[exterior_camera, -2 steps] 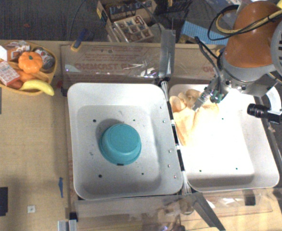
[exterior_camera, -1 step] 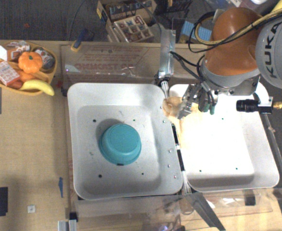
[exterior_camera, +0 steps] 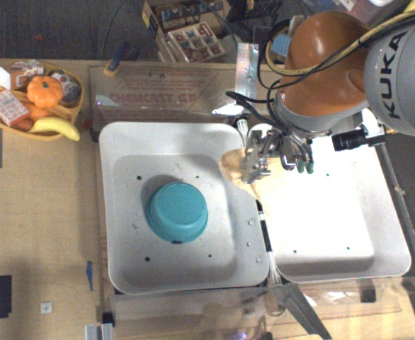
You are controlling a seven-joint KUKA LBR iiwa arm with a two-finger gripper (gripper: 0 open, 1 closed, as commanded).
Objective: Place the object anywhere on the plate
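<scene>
A cluttered tabletop (exterior_camera: 37, 246) carries two white bins side by side; the left bin (exterior_camera: 122, 147) holds a teal plate (exterior_camera: 178, 212), upside down by the look of it, left of centre in the frame. The tool (exterior_camera: 264, 163) hangs at the seam between the bins, and whether it is spread or pinching I cannot tell. A pale tan object (exterior_camera: 234, 166) sits just left of it, blurred; it looks light and thin, perhaps soft, so a grip across its edge seems best
</scene>
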